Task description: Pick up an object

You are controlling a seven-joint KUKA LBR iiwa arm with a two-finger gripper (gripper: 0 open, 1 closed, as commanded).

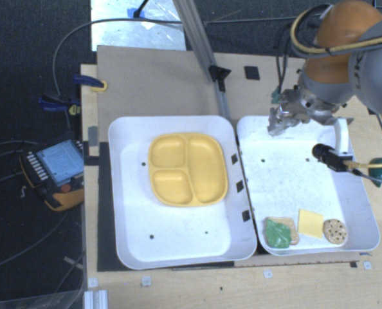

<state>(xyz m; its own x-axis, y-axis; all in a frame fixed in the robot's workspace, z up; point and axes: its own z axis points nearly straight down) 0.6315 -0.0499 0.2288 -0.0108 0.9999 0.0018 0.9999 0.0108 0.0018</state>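
Observation:
In the right bin (287,172), three small things lie along the near edge: a green piece on a tan slice (280,232), a yellow square slice (310,223) and a round speckled cookie (335,232). My gripper (278,124) hangs over the far left corner of that bin, well away from those three things. Nothing shows between its fingers. A yellow divided plate (186,168) rests in the left bin (130,192).
A slanted metal pole (200,40) runs from the top of the view down to the gap between the bins. Blue clamps (81,82) sit at the bench's left edge, and a handheld controller (54,172) lies on the floor to the left.

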